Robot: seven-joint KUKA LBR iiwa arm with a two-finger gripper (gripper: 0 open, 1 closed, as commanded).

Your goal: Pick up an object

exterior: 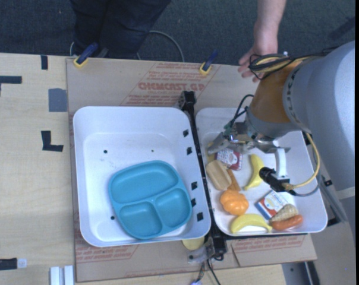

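Note:
My gripper [229, 142] hangs low in the right bin [313, 183], near its back left part, with its silver fingers spread apart and nothing between them. A red and white packet [227, 158] lies right under it. Just in front lie a tan bread roll [218, 174], an orange fruit [234, 202] and a yellow banana [254, 171]. A second banana [251, 223], a small box [268, 205] and a reddish sausage-like toy [285, 219] sit at the bin's front.
The left bin [90, 129] holds a blue divided plate [150, 199]. A black divider [194, 153] runs between the bins. A person's hand [257, 57] rests at the bench's far edge, behind the arm. A yellow cable [313, 165] loops off the wrist over the right bin.

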